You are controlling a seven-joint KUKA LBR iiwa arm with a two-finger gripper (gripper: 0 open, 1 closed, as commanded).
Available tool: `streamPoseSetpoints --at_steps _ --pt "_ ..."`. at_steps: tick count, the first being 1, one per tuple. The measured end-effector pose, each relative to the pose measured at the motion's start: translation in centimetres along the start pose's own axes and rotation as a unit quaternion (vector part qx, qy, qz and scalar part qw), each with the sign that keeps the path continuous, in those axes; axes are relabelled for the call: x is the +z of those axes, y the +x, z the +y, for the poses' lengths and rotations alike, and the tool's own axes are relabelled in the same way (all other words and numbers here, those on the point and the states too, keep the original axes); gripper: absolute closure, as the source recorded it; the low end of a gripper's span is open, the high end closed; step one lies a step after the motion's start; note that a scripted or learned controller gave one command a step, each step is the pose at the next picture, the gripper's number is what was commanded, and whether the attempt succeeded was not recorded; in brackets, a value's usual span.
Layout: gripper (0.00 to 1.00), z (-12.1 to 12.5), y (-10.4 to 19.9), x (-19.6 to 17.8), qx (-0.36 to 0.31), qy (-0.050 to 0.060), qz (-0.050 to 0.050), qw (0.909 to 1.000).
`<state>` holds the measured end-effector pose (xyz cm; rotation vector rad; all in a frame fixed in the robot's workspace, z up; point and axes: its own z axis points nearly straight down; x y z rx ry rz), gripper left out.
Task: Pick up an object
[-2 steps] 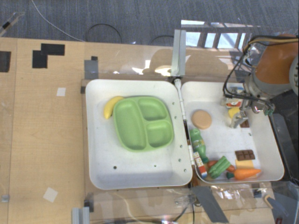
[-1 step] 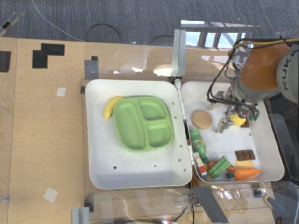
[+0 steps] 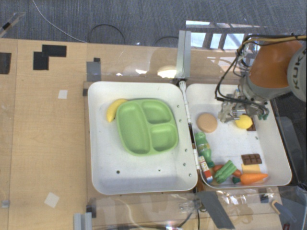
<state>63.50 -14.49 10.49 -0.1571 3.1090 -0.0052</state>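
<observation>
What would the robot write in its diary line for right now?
arm: over right bin | gripper: low, between tan round thing and yellow lemon | held: nothing seen | left bin: green tray, banana

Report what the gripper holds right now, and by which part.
Cannot be told. The gripper sits low in the right white bin, beside the small yellow lemon-like object; the view shows nothing between its fingers.

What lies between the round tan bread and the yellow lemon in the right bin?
In the camera view, the tool stands between the tan bread and the lemon, above the right bin floor.
</observation>
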Motion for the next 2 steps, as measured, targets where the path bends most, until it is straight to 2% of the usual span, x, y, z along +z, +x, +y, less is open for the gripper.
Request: streamPoseSetpoints --at_steps 1,2 --pt "1.0 -6.17 1.21 -10.83 -0.146 0.0 0.006 0.9892" --pt "0.0 -5.93 1.23 -10.57 -0.148 -0.002 0.008 0.989"
